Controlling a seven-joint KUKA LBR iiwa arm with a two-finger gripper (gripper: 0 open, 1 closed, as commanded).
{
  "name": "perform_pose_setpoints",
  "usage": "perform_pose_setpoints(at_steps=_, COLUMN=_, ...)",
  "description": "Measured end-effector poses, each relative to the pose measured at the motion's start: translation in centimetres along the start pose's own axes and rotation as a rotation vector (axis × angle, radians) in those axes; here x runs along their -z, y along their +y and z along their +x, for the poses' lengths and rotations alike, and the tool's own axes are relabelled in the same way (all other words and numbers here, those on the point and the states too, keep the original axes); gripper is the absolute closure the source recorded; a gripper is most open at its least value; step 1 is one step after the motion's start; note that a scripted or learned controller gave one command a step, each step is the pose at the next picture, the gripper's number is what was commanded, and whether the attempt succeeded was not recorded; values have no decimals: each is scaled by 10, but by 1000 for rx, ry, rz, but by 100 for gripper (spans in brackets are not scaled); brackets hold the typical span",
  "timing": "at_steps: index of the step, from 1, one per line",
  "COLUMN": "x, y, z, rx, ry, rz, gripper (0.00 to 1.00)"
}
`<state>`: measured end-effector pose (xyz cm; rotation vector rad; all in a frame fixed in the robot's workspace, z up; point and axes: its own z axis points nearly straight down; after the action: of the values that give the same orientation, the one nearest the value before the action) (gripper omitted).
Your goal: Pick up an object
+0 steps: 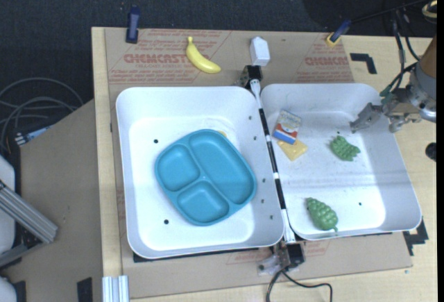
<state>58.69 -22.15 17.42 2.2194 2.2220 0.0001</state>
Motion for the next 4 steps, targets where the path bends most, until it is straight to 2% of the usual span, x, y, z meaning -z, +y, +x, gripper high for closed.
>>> perform_pose_setpoints(at_steps=1, x=-41, y=-14, z=40, rx=0, ry=3, rz=3, gripper=0)
perform_pose_setpoints(at_steps=2, x=-90, y=-20, z=39, rx=-1, ry=2, rz=3, gripper=0)
perform_pose_setpoints(at_steps=3, x=-53, y=-15, z=10, rx=-2, ry=-2, rz=-2, gripper=0)
perform_pose_setpoints(at_steps=4, x=-90, y=-2, z=54, rx=0, ry=3, rz=3, gripper=0)
